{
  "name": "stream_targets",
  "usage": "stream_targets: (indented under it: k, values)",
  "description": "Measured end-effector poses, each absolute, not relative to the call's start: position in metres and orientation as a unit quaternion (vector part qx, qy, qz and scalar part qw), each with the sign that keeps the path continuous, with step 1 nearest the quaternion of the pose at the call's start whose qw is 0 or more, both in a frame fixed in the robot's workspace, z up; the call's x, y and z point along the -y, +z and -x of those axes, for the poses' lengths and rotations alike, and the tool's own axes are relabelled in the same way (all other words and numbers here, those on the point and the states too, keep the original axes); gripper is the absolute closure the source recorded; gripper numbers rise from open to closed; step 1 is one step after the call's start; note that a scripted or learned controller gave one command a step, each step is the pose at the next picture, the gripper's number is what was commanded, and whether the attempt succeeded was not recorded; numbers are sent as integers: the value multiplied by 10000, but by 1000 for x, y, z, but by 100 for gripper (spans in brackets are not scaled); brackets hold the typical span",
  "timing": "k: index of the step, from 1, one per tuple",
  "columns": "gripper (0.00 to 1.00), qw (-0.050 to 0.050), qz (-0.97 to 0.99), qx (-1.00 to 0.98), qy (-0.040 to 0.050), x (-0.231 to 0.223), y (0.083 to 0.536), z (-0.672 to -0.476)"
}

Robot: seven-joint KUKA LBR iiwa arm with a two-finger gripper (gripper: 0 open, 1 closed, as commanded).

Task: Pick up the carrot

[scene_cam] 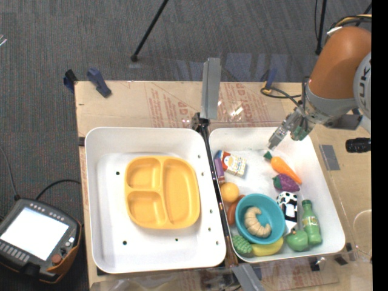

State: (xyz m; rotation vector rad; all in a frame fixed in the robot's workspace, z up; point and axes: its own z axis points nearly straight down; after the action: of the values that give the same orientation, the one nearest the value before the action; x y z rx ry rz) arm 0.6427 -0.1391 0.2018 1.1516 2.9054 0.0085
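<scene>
A toy carrot lies in the right bin, centre-right of frame, just above purple grapes. The gripper hovers above-left, fingers slightly apart, empty. Likely light, rigid, slick plastic; mid-body across its width looks the surest hold.

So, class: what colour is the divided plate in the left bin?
Yellow: the divided plate shows plainly in the camera view.

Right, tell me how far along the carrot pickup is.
Done: the gripper has been brought over the right bin, hanging up and to the left of the carrot. In hand: nothing; the carrot lies on the bin floor beside the purple grapes. Left: descend, close on the carrot, lift it.
</scene>
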Motion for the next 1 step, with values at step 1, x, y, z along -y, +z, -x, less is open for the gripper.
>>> stream_targets:
  k: [1]
  values:
    - [100,-22,-5782,-8159,-7,180,87,-561]
